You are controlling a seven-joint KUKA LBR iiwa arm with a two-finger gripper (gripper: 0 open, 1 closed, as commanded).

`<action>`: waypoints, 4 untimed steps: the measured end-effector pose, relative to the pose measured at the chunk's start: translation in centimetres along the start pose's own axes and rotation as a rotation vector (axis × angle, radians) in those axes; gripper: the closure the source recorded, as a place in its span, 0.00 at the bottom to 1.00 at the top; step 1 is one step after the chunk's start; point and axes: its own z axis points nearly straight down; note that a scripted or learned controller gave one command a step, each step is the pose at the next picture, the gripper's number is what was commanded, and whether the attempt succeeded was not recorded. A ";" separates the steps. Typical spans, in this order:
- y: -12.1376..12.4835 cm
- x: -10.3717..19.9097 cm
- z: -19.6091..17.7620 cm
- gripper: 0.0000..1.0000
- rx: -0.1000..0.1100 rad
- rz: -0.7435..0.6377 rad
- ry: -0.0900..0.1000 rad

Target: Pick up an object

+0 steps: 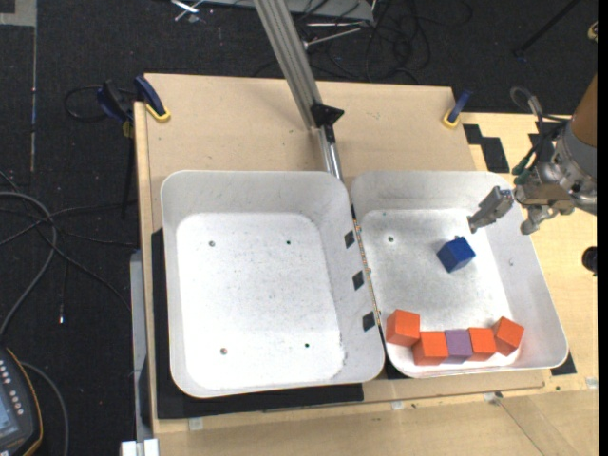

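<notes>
Four orange blocks (432, 342) and one purple block (458, 342) sit in a row at the near edge of the right bin (532, 264). Farther back lies a blue block (456, 254). Just above it hangs the pincer (513, 212), spread open and holding nothing.

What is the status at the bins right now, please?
Gripper open, holding nothing, above right bin. Blue cube loose just below it. Orange and purple cubes along near wall, clear of path.

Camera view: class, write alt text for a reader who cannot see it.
A robot gripper with open fingers hovers over the right white bin, near a lone blue cube. Four orange cubes and a purple cube line the bin's front edge.
</notes>
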 end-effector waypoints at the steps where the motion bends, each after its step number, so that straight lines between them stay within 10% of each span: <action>1: -4.5 -2.2 -3.5 0.00 -0.003 0.004 -0.002; 2: -2.4 -3.7 14.7 0.00 0.007 0.002 0.002; 3: 5.9 -0.5 19.0 0.00 -0.004 -0.007 -0.001; 4: 5.6 -0.8 18.8 0.00 -0.001 -0.002 -0.001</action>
